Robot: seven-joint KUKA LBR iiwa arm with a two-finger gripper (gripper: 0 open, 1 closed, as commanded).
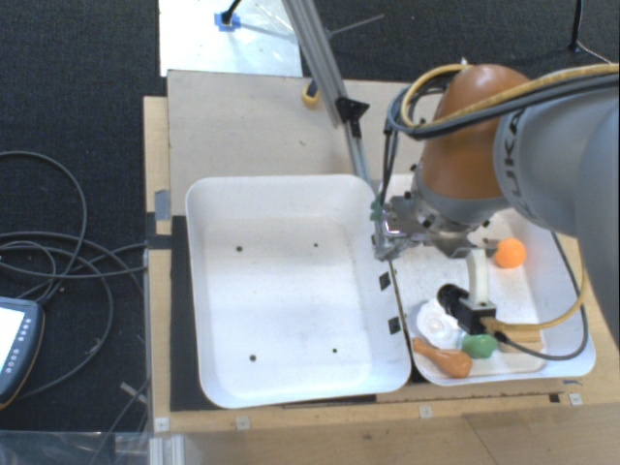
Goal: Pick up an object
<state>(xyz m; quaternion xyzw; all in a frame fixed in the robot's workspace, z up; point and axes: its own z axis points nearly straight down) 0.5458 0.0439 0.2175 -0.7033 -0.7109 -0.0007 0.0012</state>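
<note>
Camera view: pincer point(389, 238) hangs over the right bin point(547, 296), I judge because the orange ball point(510, 252) lies there. I cannot tell whether it is apart or together.

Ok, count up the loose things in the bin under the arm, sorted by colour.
Orange: 2, a ball and a long piece
Green: 1, a small lump
White: 1, a round piece
Total: 4 in plain sight
</note>
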